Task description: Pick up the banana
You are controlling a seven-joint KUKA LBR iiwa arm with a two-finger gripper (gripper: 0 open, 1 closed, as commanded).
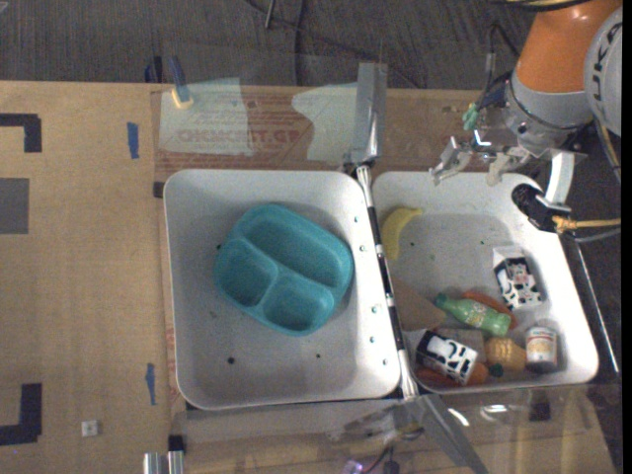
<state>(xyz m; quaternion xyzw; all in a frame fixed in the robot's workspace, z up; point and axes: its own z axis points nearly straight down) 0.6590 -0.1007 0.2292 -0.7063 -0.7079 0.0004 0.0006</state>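
Note:
A yellow banana (pixel 397 229) lies in the right bin (pixel 449 197), against its left wall near the far corner. My gripper (pixel 472 165) hangs above the bin's far rim, up and to the right of the banana and well apart from it. Its two fingers (pixel 446 167) are spread and hold nothing. The orange-banded wrist sits behind it at the upper right.
The left bin (pixel 197 363) holds a teal divided tray (pixel 284 268). In the right bin's near half lie a green bottle (pixel 477 313), a small cow-print carton (pixel 516 281), a dark can (pixel 446 355), a small jar (pixel 540 346) and orange items.

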